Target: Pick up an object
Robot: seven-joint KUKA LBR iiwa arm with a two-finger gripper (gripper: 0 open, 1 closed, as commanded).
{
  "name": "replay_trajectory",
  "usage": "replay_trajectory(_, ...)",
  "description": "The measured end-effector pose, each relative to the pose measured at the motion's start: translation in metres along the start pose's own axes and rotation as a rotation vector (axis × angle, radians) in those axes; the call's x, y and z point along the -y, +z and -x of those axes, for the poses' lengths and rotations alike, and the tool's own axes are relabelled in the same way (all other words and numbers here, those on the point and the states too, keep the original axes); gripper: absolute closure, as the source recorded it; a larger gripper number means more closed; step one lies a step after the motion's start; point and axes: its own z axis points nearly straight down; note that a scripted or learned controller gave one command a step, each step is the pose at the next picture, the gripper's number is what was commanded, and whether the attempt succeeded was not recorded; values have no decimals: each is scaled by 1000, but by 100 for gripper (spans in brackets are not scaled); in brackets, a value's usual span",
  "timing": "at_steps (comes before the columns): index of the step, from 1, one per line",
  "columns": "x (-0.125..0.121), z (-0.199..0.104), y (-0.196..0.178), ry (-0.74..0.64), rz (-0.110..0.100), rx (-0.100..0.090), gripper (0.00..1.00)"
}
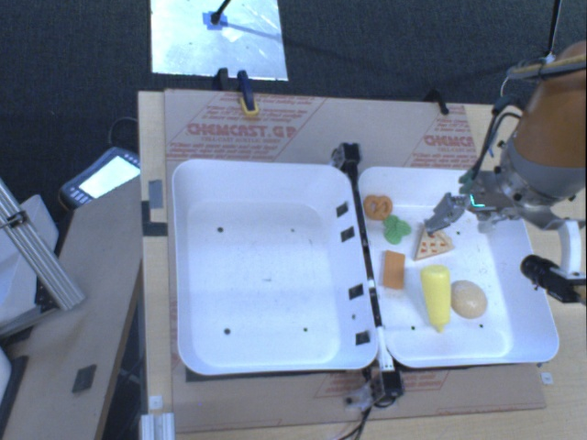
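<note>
The right bin point(514, 337) holds several toy foods. An orange pretzel point(377, 206) lies near its back left corner, with a green piece point(396, 229) just in front of it. A tan waffle wedge point(434, 246) sits in the middle. An orange block point(393, 269), a yellow bottle-shaped piece point(437, 296) and a beige egg-shaped piece point(469, 299) lie toward the front. My gripper point(446, 215) hangs over the bin right behind the waffle wedge, its tip close to the wedge's top edge. Nothing is seen held in it.
The left bin point(266, 273) lies beside the right one, a black clipped divider point(362, 264) between them. A metal sheet point(218, 26) lies behind the bench. A tablet point(101, 180) and an aluminium rail point(37, 255) stand at the left.
</note>
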Motion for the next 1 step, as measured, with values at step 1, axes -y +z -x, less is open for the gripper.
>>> replay_trajectory(1, -1, 0, -11, -2, 3, 0, 100)
